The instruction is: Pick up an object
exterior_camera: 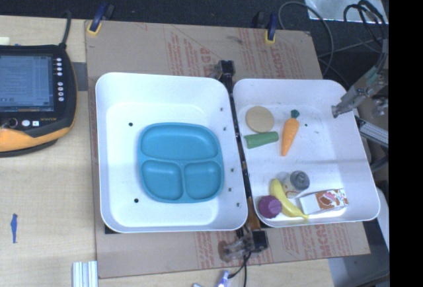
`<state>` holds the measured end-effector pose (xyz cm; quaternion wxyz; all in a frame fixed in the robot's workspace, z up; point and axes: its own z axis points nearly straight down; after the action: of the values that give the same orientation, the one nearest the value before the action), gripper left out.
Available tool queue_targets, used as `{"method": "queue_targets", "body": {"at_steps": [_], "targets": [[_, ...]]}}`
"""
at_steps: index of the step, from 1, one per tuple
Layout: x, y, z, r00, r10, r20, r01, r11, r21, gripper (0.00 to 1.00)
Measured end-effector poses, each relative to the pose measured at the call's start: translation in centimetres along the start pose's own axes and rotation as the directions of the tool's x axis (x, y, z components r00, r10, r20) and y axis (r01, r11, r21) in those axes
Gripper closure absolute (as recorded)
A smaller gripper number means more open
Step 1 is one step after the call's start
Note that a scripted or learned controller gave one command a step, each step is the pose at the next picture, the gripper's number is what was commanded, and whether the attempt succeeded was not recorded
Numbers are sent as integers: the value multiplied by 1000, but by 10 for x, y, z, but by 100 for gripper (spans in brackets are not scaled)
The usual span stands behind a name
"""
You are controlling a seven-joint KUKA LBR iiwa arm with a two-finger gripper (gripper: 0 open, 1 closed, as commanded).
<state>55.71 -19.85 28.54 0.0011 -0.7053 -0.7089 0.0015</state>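
Observation:
The right white bin (pixel 330 147) holds several objects. A tan round disc (pixel 260 118) lies at its upper left, with a green cylinder (pixel 261 139) just below it and an orange carrot (pixel 289 135) to their right. Near the front edge lie a yellow banana (pixel 285 198), a purple piece (pixel 268 206), a small grey round can (pixel 299 180) and a white and red packet (pixel 324 201). My gripper (pixel 345 106) hangs over the bin's upper right corner, well right of the carrot, with nothing seen in it.
The left white bin (pixel 119 107) holds a blue divided plate (pixel 180 161). A control tablet (pixel 30 97) lies on the bench at far left. Clamps (pixel 96 20) and cables (pixel 310 21) sit along the cardboard's far edge.

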Motion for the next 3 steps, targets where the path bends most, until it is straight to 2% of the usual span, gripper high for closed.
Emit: {"method": "queue_targets", "body": {"at_steps": [1, 2, 3], "targets": [[63, -23, 83, 1000, -2, 0, 2, 1000, 0, 0], [88, -69, 194, 1000, 0, 0, 0, 1000, -1, 0], [102, -80, 194, 1000, 0, -1, 0, 1000, -1, 0]]}}
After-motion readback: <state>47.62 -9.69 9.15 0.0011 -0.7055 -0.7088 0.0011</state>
